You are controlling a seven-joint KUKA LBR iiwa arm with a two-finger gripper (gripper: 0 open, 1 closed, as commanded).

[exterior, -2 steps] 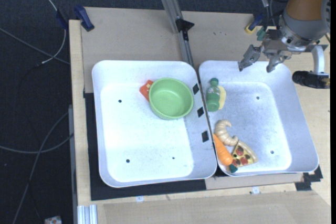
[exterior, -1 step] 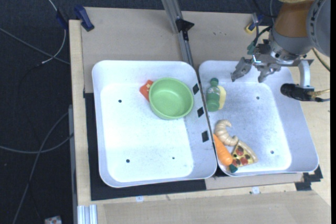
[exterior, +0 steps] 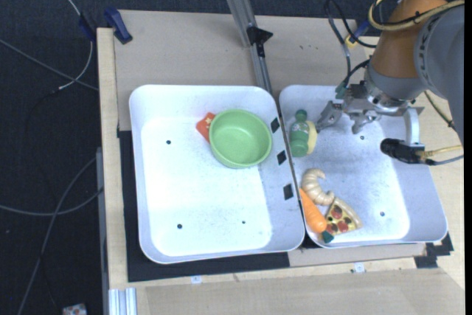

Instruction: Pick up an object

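Note:
My gripper (exterior: 344,122) hangs over the far part of the right bin (exterior: 383,181). Its two fingers are spread open with nothing between them. Just left of it, a small green bottle (exterior: 299,133) stands by the bin's left wall, with a pale yellow piece (exterior: 313,136) against it. The left finger (exterior: 327,117) points toward that piece and is close to it. Nearer the front of the same bin lie a beige croissant-like toy (exterior: 317,184), an orange carrot (exterior: 313,214) and a pizza slice (exterior: 342,217).
The left bin (exterior: 184,195) holds a green bowl (exterior: 240,138) with a red piece (exterior: 204,126) tucked under its left rim. A metal pole (exterior: 243,4) slants down to the gap between the bins. Black cable (exterior: 402,150) hangs off the wrist at right.

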